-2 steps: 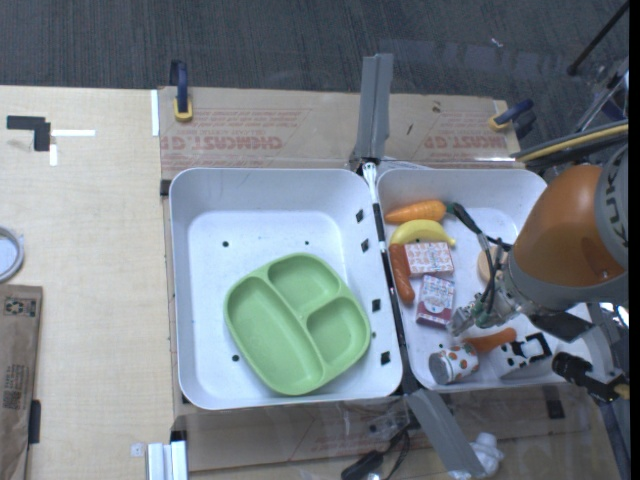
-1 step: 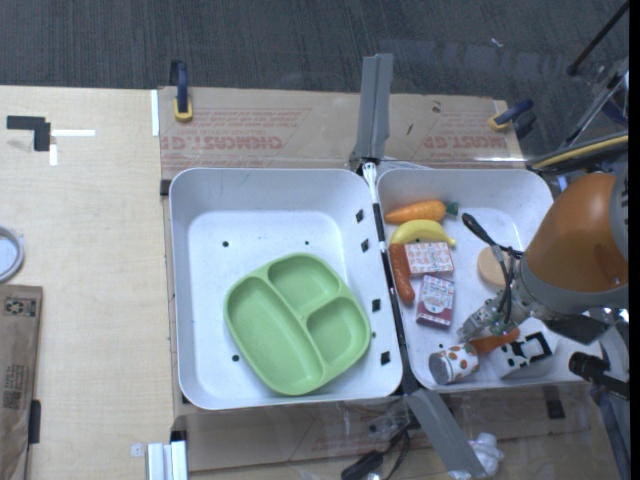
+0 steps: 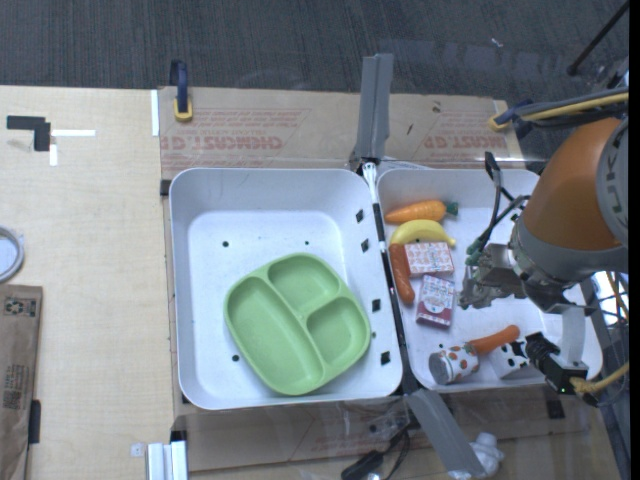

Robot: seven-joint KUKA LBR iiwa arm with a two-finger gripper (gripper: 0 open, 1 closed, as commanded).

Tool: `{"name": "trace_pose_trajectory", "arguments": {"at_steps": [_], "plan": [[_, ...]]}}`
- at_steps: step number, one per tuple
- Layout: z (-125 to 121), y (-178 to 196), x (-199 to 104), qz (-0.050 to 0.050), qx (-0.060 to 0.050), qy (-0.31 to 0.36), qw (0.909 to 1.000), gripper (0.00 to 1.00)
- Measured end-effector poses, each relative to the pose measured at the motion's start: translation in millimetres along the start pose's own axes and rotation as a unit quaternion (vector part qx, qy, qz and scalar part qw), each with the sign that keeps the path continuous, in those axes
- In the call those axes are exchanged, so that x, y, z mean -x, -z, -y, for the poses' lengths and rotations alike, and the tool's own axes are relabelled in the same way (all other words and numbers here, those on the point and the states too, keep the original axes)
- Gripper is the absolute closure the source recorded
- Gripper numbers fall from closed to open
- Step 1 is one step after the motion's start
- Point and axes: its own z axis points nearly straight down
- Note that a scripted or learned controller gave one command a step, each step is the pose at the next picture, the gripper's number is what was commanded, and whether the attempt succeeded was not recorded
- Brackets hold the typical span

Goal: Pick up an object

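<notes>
the arm (image 3: pixel 575 203) hangs over the right bin (image 3: pixel 520 180), with the gripper (image 3: pixel 478 286) low among the toys. whether its fingers are apart or together i cannot tell. nothing shows between them, so this looks like the reach-and-choose step. closest lie two small boxes (image 3: pixel 431 259) and (image 3: pixel 436 301), just left of the gripper; a carrot (image 3: pixel 493 340) and a small can (image 3: pixel 451 364) sit below it. a banana (image 3: pixel 421 231) lies further up. the left bin (image 3: pixel 190 268) holds a green tray (image 3: pixel 297 322). next, it likely needs to centre over one piece and descend squarely.

Fixed overhead camera (slanted) looks down on both bins (image 3: pixel 180 268).
</notes>
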Motion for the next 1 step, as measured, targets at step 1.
{"name": "trace_pose_trajectory", "arguments": {"at_steps": [1], "plan": [[8.2, 14.5, -64.8, 0.001, 0.000, -0.273, 0.9620, 1.00]]}}
